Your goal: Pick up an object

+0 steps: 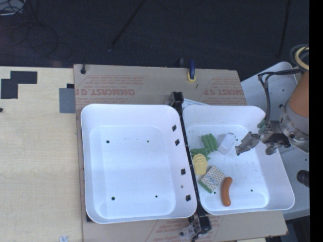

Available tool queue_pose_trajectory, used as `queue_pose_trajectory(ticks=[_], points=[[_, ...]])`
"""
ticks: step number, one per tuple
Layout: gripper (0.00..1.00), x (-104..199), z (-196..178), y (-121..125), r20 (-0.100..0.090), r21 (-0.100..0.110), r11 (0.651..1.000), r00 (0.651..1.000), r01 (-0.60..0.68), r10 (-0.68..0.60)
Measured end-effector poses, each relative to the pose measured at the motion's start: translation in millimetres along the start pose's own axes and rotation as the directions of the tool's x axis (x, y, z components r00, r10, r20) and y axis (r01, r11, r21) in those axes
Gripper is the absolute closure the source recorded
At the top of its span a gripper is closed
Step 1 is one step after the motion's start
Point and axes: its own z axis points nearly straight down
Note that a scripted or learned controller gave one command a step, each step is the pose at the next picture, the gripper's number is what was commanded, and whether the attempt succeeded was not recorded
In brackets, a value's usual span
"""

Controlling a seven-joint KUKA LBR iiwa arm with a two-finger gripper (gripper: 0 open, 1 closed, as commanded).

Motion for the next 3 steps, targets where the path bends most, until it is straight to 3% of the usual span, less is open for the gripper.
queue_pose_trajectory(ticks=[1,2,3], points=[[0.00,87,66,-23,-0.003,0.007,1.000,1.000,0.006,-0.006],[0.00,114,92,30,0.001,-0.002,1.000,1.000,0.001,-0.001],[1.00,113,83,27,0.001,0.005,1.000,1.000,-0.003,0.003]])
